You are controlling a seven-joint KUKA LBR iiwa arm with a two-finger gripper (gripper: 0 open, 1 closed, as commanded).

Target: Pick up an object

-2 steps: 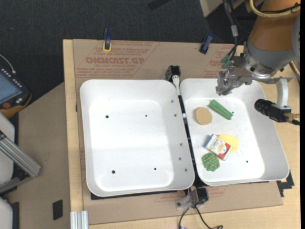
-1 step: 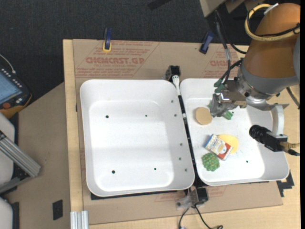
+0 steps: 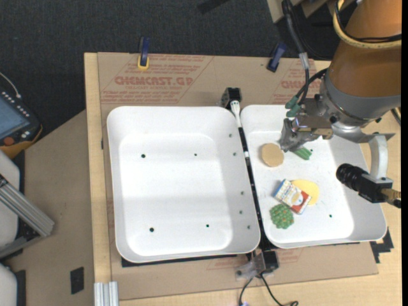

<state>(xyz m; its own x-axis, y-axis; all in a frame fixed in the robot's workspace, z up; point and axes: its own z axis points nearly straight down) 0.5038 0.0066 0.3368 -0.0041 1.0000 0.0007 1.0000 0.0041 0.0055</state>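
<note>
My gripper hangs over the back part of the right bin, with the arm's orange band above it. A tan round cookie-like disc lies just left of and below the fingertips, apart from them. A small green piece lies right beside the fingertips. Nearer the front lie a small printed carton, partly over a yellow piece, and a green broccoli-like lump. I see nothing held between the fingers.
The left bin lies next to the right one, with a dark divider strip between them. Both sit on a cardboard sheet held by clamps at the back edge.
</note>
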